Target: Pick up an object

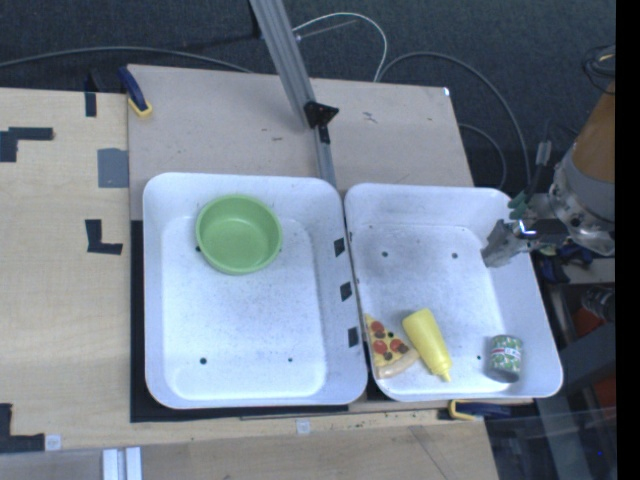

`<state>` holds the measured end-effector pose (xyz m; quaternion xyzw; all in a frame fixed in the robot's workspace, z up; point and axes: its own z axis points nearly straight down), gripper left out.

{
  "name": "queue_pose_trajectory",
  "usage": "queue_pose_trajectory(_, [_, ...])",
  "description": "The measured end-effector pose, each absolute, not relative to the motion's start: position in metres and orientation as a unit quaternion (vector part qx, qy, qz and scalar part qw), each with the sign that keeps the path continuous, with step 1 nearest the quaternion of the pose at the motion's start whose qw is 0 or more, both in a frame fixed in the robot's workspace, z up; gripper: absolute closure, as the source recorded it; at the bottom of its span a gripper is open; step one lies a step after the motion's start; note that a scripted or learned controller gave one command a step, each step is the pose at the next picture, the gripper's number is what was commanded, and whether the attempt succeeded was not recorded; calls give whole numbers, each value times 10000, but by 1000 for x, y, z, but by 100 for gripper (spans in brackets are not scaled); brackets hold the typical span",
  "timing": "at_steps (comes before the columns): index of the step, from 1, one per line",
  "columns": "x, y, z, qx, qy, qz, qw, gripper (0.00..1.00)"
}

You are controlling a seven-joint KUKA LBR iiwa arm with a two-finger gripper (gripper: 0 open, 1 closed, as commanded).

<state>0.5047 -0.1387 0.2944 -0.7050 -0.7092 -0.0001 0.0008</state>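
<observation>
While the gripper [503, 242] hung over the right edge of the right bin [440, 205], I could not tell how it was set or whether it held anything. Along that bin's front edge lay 3 things: a pizza slice [387, 346] at the left corner, a yellow bottle [429, 341] just beside it, and a green can [504, 356] near the right corner. A green bowl [238, 233] sat in the left bin [240, 368], toward its back-left corner.
</observation>
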Motion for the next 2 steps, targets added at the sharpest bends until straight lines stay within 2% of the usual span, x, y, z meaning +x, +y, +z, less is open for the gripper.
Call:
queue_pose_trajectory(1, [510, -85, 272, -7048, -7094, 5, 16, 100])
queue_pose_trajectory(2, [510, -29, 268, -7045, -7097, 2, 14, 100])
